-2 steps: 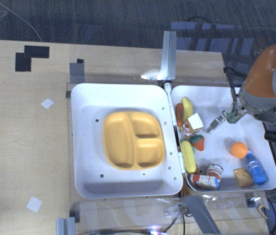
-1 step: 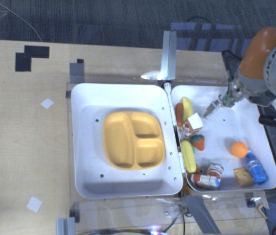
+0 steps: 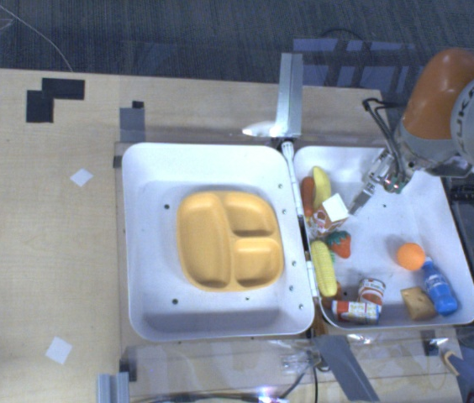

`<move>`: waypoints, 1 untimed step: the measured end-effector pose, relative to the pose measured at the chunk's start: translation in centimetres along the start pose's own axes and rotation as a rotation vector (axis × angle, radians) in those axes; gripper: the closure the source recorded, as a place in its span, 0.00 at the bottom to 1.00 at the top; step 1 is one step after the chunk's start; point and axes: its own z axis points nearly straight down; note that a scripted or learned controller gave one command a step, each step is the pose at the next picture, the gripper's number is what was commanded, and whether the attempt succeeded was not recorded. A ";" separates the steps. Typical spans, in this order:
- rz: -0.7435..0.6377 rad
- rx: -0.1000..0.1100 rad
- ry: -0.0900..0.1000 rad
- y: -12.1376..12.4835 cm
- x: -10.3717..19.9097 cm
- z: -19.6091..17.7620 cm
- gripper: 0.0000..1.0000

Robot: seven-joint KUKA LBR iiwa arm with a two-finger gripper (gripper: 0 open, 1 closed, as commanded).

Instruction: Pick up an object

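My gripper [image 3: 370,190] hangs over the upper middle of the right bin [image 3: 439,217], pointing down and left. Its tip is just right of a white cube [image 3: 334,206], apart from it as far as I can see. A yellow banana [image 3: 322,182] and a red sausage [image 3: 308,193] lie beside the cube along the bin's left wall. Below them sit a small red-and-white carton [image 3: 321,222], a red strawberry-like fruit [image 3: 339,243] and a corn cob [image 3: 324,269]. Nothing shows in the gripper.
An orange ball [image 3: 411,255], a blue bottle [image 3: 439,292], a brown block [image 3: 418,303], a red can [image 3: 371,290] and a lying sauce bottle [image 3: 358,311] fill the right bin's front. The left bin [image 3: 149,225] holds a yellow divided tray [image 3: 229,240].
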 end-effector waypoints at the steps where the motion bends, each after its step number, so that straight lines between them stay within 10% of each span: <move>1: 0.129 -0.020 -0.025 2.0 5.9 -0.3 0.00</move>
